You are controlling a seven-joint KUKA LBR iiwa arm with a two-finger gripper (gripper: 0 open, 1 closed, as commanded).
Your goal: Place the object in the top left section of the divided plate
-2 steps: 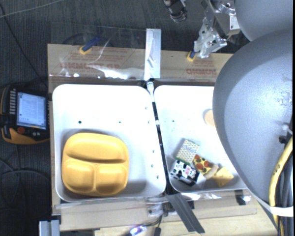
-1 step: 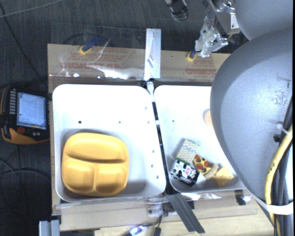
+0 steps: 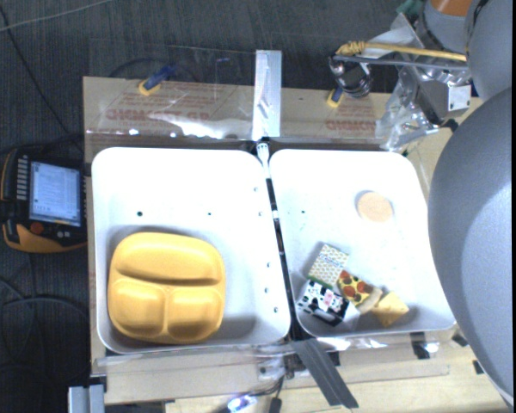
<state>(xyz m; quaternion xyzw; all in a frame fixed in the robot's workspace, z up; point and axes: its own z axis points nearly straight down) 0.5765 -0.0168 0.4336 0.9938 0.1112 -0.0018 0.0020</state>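
1. Pincer (image 3: pixel 410 114) sits at the upper right, above the far rim of the right bin (image 3: pixel 327 170); its metal parts are a glinting tangle, so you cannot tell how it stands, and nothing is seen held in it.

2. Your target, the yellow divided plate (image 3: pixel 165 286), lies in the left bin (image 3: pixel 181 175), toward the near left corner. Its sections look bare, including the top left one, so by my reading the placing is not yet done.

3. Your likely objects lie in the right bin: a round tan disc (image 3: pixel 375 206) alone near the far right, and a cluster at the near edge, namely a checkered card (image 3: pixel 328 263), a black-and-white block (image 3: pixel 321 303), a red spotted piece (image 3: pixel 353 286) and a yellow wedge (image 3: pixel 390 309). Which one the task means, you cannot tell.

4. What is left, as I judge it: pick, carry across the divider, release.

5. Materials: the plate looks like smooth, glossy moulded plastic with rounded ridges; the bins are matte white with soft corners; the cluster pieces touch or overlap, which may hamper a clean grip. The surface beneath shows brown board.
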